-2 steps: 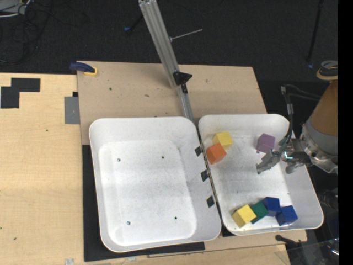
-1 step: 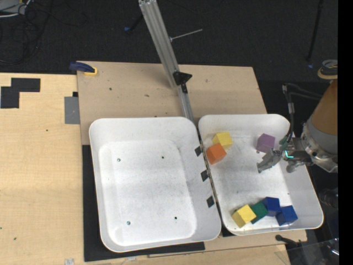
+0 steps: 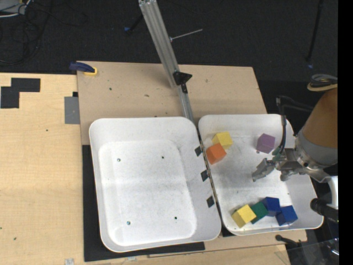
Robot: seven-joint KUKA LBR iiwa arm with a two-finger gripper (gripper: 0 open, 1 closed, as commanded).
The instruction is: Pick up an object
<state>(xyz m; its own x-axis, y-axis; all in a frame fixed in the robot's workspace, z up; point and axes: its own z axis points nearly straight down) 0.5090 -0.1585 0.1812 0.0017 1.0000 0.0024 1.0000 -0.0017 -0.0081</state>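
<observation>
Blocks sit in the white plastic bin on the right (image 3: 242,127) — six small coloured cubes in all. A small purple cube (image 3: 266,143) lies near the upper right of that bin. A small yellow cube (image 3: 223,139) sits at the upper left of the bin, and a small orange cube (image 3: 215,153) touches it just below. Down at the bottom of the bin there is a little bunch: a second yellow cube (image 3: 243,215), a small green cube (image 3: 258,210) right beside it, and two small blue cubes (image 3: 279,211) next to the green one.

The grey two-finger gripper (image 3: 263,171) comes in from the right side of the frame, on the grey arm with the orange band (image 3: 324,127). It hangs over the middle right of the bin, just below the purple cube and well above the bunch at the bottom. Nothing is seen between its fingers. They are small and blurry — I cannot tell if they are spread or pressed together.

The big white plastic bin on the left (image 3: 105,131) sits right beside the first one. A long grey metal bar (image 3: 161,37) slants up from between the bins toward the top of the frame.
</observation>
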